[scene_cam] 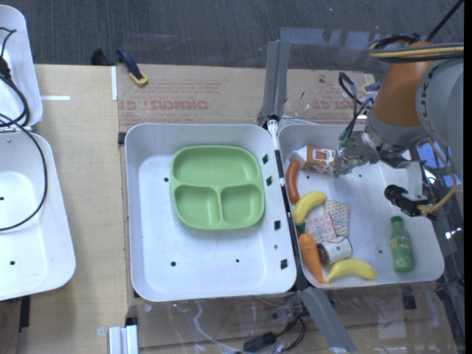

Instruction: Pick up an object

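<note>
My gripper [342,161] hangs low over the back of the right bin [369,186], right beside an orange and white carton [317,158] that lies to its left. The arm hides whether the carton is touched. Along the bin's left side lie a red sausage [293,180], a yellow banana [310,203], a patterned packet [330,220], a small can [336,251] and an orange carrot [310,257]. A second banana [352,271] rests at the front. A green bottle [400,245] lies at the right.
The left bin [147,264] holds a green divided plate [217,186]. A metal post [275,80] rises behind the wall between the bins. Further left stands a white tray [29,220] with a black cable.
</note>
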